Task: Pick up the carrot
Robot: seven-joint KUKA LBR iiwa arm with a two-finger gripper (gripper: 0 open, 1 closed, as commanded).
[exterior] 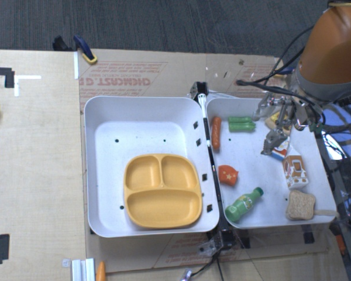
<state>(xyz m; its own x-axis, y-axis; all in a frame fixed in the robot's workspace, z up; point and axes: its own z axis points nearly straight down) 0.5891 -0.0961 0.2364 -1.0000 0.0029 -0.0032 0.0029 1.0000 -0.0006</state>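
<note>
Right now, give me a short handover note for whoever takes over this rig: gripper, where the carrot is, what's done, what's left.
Gripper: over the upper right part of the right bin, nothing visible between its fingers; open or shut is unclear from this camera.
Carrot: lying lengthwise in the right bin against its left wall, just left of the green pepper-like piece, above the red tomato. The gripper is apart from it, off to its right.
Done: the arm is over the correct bin.
Left: move the gripper left to the carrot, descend, grasp and lift.
</note>
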